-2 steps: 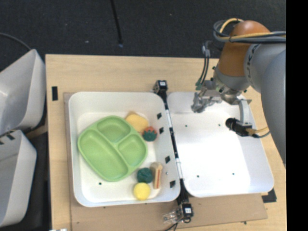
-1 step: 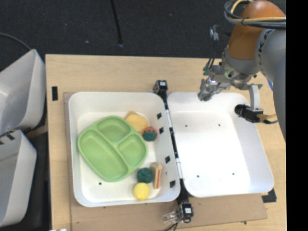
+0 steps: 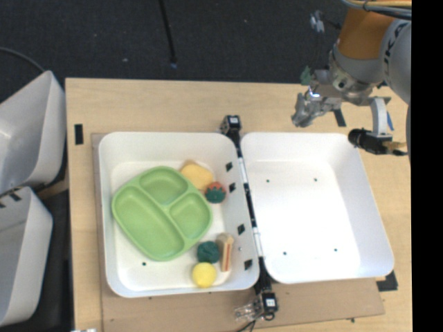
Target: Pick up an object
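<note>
Yellow ball (image 3: 204, 274) sits at the left bin's (image 3: 107, 185) near edge; gripper (image 3: 305, 114), state unclear, hangs beyond the right bin (image 3: 360, 185), nothing held.

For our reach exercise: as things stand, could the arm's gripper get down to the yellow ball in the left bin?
Probably yes: the yellow ball lies uncovered; a hot dog sits close, and the gripper must cross over.

The arm (image 3: 374, 30) has a wide orange band above a grey wrist — round and smooth. The gripper (image 3: 305, 113) is small, of pale grey metal, with shiny parts — details blurred.
</note>
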You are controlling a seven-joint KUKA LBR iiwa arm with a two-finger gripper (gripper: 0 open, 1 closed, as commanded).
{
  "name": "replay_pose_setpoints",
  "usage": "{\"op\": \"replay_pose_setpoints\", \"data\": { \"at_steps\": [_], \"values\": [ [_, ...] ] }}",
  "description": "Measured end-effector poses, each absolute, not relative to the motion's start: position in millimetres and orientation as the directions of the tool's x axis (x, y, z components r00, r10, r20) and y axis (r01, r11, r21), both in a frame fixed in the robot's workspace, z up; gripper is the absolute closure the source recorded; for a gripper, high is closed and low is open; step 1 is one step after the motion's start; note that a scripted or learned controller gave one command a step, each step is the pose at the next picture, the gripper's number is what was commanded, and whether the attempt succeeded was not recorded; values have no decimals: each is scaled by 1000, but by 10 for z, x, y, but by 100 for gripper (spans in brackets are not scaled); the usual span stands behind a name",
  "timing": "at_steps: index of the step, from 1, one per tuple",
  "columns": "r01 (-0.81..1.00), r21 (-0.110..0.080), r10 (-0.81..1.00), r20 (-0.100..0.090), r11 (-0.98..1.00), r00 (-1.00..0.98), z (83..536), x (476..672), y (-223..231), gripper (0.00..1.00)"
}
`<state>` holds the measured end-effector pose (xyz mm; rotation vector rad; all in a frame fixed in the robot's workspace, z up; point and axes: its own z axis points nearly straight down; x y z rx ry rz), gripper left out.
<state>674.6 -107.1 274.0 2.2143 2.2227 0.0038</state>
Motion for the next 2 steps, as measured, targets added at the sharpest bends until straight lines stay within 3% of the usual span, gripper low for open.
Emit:
{"op": "replay_pose_setpoints", "data": {
  "at_steps": [2],
  "values": [
    [1000, -3, 1000, 1, 7, -7, 2707, 6438, -69, 100]
  ]
}}
